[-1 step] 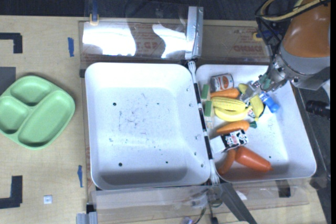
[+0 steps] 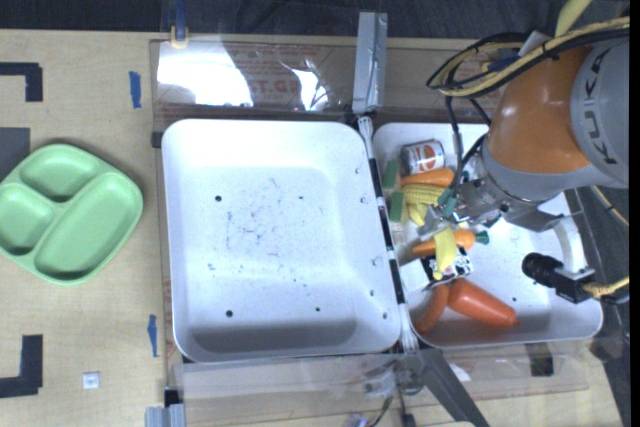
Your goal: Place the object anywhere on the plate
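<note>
A green divided plate (image 2: pixel 68 212) lies on the bench at the far left, outside both bins. The right bin (image 2: pixel 560 320) holds a heap of toy food: a small can with a red label (image 2: pixel 423 156), an orange carrot piece (image 2: pixel 428 180), yellow corn (image 2: pixel 419 199), a small black and yellow item (image 2: pixel 447 261) and a large orange carrot (image 2: pixel 478 304) at the front. My gripper (image 2: pixel 457 213) is down in this bin, right over the middle of the heap. The wrist hides what is under it.
The left bin (image 2: pixel 200 155) stands between the plate and the right bin. A raised divider (image 2: pixel 385 215) separates the two bins. Clear plastic sheeting and a metal post (image 2: pixel 369 60) stand behind the bins.
</note>
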Tool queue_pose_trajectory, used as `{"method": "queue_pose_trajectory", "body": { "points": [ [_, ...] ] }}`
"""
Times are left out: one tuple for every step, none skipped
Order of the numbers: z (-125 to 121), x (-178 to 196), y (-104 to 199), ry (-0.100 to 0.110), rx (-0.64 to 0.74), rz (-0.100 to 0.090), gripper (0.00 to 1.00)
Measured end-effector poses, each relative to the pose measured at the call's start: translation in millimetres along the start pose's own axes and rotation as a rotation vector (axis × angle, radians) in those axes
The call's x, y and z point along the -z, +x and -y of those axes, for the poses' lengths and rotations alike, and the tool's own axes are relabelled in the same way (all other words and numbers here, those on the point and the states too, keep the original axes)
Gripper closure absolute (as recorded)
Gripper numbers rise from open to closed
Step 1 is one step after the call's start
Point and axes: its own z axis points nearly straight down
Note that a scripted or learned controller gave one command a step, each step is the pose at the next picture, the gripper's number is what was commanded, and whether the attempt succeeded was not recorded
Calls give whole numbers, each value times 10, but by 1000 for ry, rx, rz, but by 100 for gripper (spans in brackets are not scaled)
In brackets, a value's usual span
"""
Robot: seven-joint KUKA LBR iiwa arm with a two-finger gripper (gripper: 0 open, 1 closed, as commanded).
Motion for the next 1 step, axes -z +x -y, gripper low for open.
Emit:
{"method": "queue_pose_trajectory", "body": {
  "points": [
    [-1411,9,349,-3,-254,3,100]
  ]
}}
